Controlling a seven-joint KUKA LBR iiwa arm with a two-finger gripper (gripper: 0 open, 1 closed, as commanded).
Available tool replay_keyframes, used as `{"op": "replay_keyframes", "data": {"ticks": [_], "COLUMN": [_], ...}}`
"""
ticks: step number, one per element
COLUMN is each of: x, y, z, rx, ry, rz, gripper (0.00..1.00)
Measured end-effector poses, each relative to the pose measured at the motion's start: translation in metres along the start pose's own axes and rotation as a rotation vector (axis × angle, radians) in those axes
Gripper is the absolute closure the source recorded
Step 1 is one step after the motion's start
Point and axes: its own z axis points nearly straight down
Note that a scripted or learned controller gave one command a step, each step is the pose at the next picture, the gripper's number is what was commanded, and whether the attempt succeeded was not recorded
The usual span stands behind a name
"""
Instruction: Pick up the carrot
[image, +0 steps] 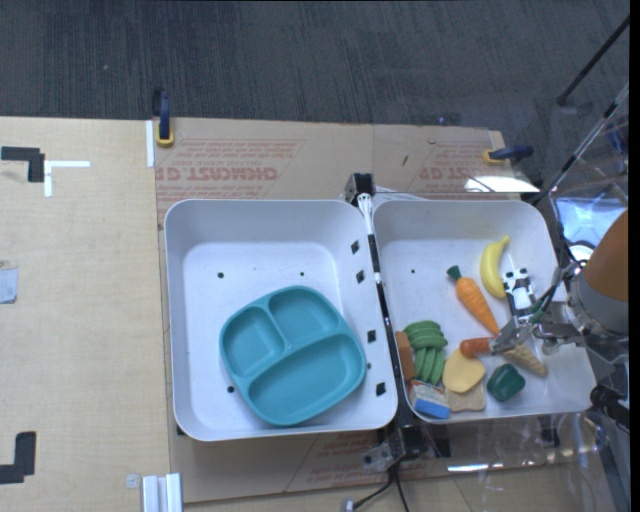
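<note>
Carrot (477, 303) lies flat on the floor of the right bin (420, 232), green top pointing up-left, tip down-right, so the pick isn't done yet. Banana (493, 266) sits just beside it to the upper right; green beans (427, 348) and other toy food w/ a green pepper (506, 381) crowd below. Gripper (523, 322) hangs low just right of the carrot's tip. You can't tell if it's apart or closed, too small & cluttered. Nothing shows gripped. Left bin (190, 330) holds the teal tray (292, 354). Judging from this: approach mostly made; grasp & lift remain.
</note>
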Motion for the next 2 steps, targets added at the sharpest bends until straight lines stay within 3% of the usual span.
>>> {"op": "replay_keyframes", "data": {"ticks": [1,2], "x": [0.0465,0.0463], "y": [0.1204,0.1212], "z": [0.0274,0.0179], "rx": [-0.004,-0.007], "ry": [-0.004,-0.006], "rz": [-0.326,-0.326], "gripper": [0.0,1.0]}}
